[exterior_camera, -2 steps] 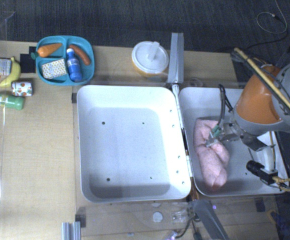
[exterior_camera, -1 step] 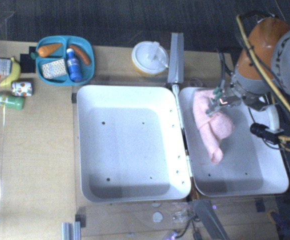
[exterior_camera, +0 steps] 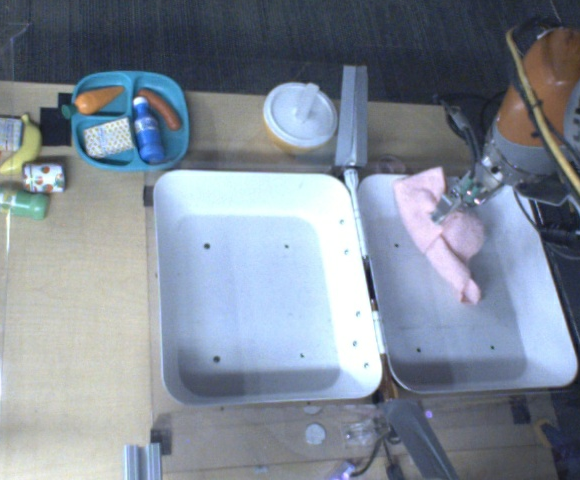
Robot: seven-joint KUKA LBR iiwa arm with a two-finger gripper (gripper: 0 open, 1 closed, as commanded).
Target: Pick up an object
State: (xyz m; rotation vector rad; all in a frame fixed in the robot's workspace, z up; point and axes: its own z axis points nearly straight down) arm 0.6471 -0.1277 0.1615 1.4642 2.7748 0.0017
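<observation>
A crumpled pink cloth (exterior_camera: pixel 442 230) lies in the upper middle of the right white bin (exterior_camera: pixel 500 348), stretching from its top left down towards the centre. My gripper (exterior_camera: pixel 457 198) comes in from the upper right and its tip is down on the cloth's upper part, near the top fold. The grey arm with its orange band (exterior_camera: pixel 555 68) stands over the bin's top right corner. The cloth looks slightly bunched under the tip, and it rests on the bin floor.
The left white bin (exterior_camera: pixel 260 288) sits beside the right one, with a grey divider post (exterior_camera: pixel 350 118) between them at the back. A white lidded cup (exterior_camera: pixel 301 115), a blue tray of toy food (exterior_camera: pixel 130 118) and small toys (exterior_camera: pixel 20 168) stand on the bench's left.
</observation>
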